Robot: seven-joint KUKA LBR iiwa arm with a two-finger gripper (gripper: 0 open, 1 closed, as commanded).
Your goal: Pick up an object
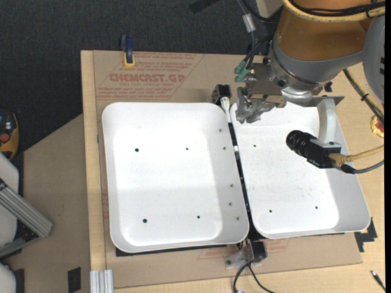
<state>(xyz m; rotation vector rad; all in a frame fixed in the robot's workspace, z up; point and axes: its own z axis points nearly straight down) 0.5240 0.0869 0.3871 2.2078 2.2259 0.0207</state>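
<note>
at the far left corner of the right bin: the grey arm's metal two-finger gripper [247, 113] hung low by the rim.
tool state: could not tell from this slant, nor anything in its hold.
bins: shallow white plastic right bin [305, 215] and left bin [165, 182], touching side by side.
task's thing: no loose object made out in either bin.
step: likely the reach or search for a pick.
next move: calls for a target first.

Whether an object lies beneath the end effector [249, 113], low at the right bin's [305, 229] far-left corner, cannot be told.
</note>
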